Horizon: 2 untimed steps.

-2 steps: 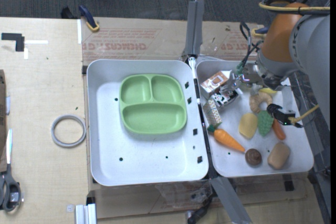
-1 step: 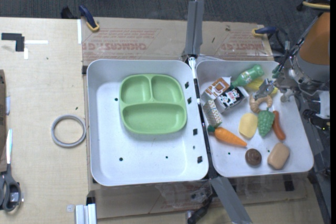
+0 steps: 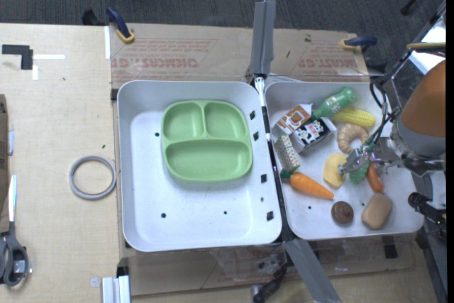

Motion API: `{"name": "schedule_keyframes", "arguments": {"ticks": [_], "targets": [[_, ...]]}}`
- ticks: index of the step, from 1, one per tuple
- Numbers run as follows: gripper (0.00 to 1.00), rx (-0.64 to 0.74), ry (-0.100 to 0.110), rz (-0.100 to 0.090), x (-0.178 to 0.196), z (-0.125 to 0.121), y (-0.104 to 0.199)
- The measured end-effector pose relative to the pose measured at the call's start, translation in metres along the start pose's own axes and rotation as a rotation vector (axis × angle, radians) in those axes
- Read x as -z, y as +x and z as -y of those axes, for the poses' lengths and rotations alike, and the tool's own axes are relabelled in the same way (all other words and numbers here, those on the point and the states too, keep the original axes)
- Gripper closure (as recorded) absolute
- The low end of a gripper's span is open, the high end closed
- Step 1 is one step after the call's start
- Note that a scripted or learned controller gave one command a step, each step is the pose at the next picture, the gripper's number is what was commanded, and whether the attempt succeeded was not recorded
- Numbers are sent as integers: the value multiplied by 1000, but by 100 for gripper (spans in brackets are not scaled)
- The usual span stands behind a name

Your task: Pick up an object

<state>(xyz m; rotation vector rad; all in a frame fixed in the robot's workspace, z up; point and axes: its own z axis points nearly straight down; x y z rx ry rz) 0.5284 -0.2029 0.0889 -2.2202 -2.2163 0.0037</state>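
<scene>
The right bin (image 3: 397, 223) holds several toy foods. Among them are a carrot (image 3: 310, 184), a yellow wedge (image 3: 332, 170), a pale croissant (image 3: 349, 135), a corn cob (image 3: 355, 117) and a green bottle (image 3: 333, 102). A brown round piece (image 3: 342, 212), a tan loaf (image 3: 376, 211) and an orange-red pepper (image 3: 374, 178) lie toward the front. My gripper (image 3: 357, 164) is low in this bin, between the yellow wedge and the pepper, over a small green piece (image 3: 360, 172). I see nothing lifted.
Small printed cartons (image 3: 303, 127) and a grey striped box (image 3: 286, 150) lie by the divider between the bins. The left bin (image 3: 191, 216) holds a green divided plate (image 3: 207, 140). A tape ring (image 3: 92, 176) and scissors (image 3: 13, 259) lie on the bench at left.
</scene>
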Motion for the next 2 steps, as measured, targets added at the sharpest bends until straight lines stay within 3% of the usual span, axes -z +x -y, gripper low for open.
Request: {"name": "schedule_keyframes", "arguments": {"ticks": [1,2], "targets": [[100,-3,4,-1,6,1,-1],[100,81,0,2,112,-50,78]]}}
